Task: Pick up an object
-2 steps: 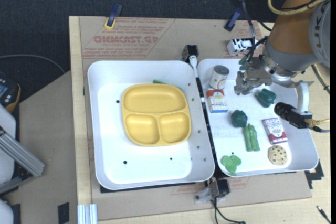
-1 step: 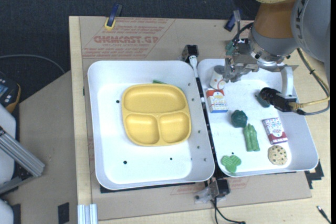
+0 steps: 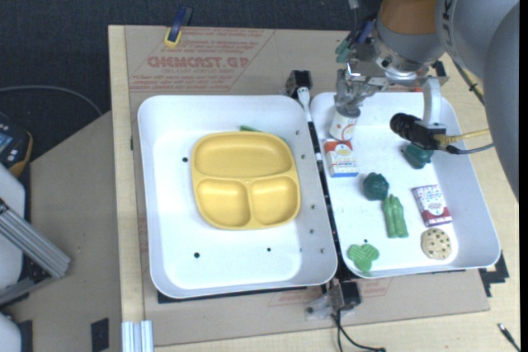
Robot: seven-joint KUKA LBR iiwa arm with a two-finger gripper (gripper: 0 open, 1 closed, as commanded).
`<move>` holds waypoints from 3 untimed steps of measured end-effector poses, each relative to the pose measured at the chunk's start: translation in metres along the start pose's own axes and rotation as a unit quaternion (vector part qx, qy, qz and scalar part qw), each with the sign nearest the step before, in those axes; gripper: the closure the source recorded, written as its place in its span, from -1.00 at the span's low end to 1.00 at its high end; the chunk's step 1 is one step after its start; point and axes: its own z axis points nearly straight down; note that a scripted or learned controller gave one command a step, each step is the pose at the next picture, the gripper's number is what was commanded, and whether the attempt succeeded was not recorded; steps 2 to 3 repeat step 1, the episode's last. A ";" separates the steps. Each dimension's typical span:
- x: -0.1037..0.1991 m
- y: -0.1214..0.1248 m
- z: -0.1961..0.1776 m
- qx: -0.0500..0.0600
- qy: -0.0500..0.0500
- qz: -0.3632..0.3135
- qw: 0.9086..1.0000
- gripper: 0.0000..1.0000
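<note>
We see the tool point(image 3: 346, 105) at the right bin's point(image 3: 470, 202) far-left corner, just above a small white bottle point(image 3: 341, 129); its opening we cannot tell.

A yellow tray point(image 3: 245, 179) is sitting in the white left bin point(image 3: 165, 202). The white right bin point(image 3: 474, 202) is holding a red-and-white carton point(image 3: 339, 157), dark green toys point(image 3: 376, 186), and a tan cookie point(image 3: 436, 243) showing dark speckles.
</note>
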 end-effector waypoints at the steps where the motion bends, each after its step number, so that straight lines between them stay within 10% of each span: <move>1: -0.001 -0.007 0.019 0.005 0.000 0.002 1.000 1.00; 3: -0.001 -0.007 0.019 0.005 0.000 0.002 1.000 1.00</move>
